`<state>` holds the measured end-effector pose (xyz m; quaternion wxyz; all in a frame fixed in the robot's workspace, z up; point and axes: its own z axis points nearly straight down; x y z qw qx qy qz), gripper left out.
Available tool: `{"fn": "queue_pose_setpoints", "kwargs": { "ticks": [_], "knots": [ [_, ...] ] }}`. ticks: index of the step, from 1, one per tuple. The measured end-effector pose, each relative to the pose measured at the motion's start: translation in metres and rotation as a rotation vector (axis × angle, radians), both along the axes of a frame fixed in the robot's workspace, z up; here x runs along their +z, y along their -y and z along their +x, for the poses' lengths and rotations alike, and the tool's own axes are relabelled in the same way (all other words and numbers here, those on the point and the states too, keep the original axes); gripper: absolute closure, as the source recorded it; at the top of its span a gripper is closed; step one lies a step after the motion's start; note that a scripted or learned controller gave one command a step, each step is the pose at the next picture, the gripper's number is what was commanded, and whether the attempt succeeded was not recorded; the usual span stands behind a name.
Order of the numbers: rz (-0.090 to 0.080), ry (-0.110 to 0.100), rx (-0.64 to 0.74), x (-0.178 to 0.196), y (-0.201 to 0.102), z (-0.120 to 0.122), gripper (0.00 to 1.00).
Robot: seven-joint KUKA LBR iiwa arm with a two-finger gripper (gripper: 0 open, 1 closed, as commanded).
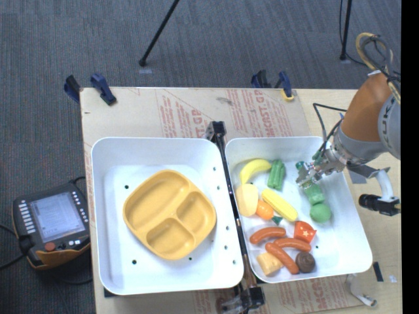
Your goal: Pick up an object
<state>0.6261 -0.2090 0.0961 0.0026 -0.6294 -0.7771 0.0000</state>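
In the right white bin (357,237), the gripper (309,175) hangs over a small green block (315,195), grip unclear, so I'd drop straight down.

Dark grey ribbed carpet floor (196,38) fills the surroundings, w/ thin black tripod legs (162,25) crossing it at top centre and top right. A light wooden bench board w/ red printed lettering (170,113) sits on it, held by blue clamps (103,88) at the back edge, left and right. A black-and-orange handheld pendant w/ a pale screen (51,224) lies on the carpet left of the bench; lighting is even and soft.
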Motion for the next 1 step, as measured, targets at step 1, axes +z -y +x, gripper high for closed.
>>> {"fn": "queue_pose_setpoints", "kwargs": {
  "ticks": [1],
  "knots": [
    [-0.002,0.006,0.656,0.1504,-0.0570,0.0000,1.00]
  ]
}}
